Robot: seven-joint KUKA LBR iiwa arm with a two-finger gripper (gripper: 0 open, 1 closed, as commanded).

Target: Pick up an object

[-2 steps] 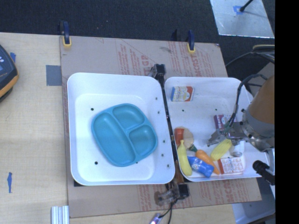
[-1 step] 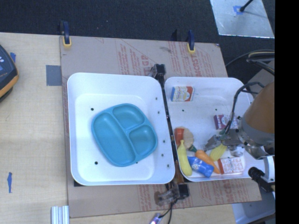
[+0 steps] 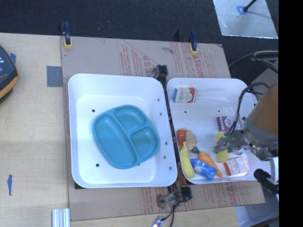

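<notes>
My gripper (image 3: 226, 146) reaches in from the right and hangs low over the right bin (image 3: 208, 85), in its right half. It sits directly over a small yellow object (image 3: 221, 155), which shows above and below the gripper's tip. A purple packet (image 3: 222, 123) lies just behind the gripper. A red and white box (image 3: 238, 165) lies just in front of it. An orange carrot (image 3: 207, 158), a blue packet (image 3: 204, 170) and a yellow banana (image 3: 185, 161) lie to the gripper's left.
A white carton with red and blue print (image 3: 184, 94) lies at the back of the right bin. A brown and red item (image 3: 186, 137) rests by the bin's left wall. The left bin (image 3: 80, 93) holds a blue divided plate (image 3: 125, 136).
</notes>
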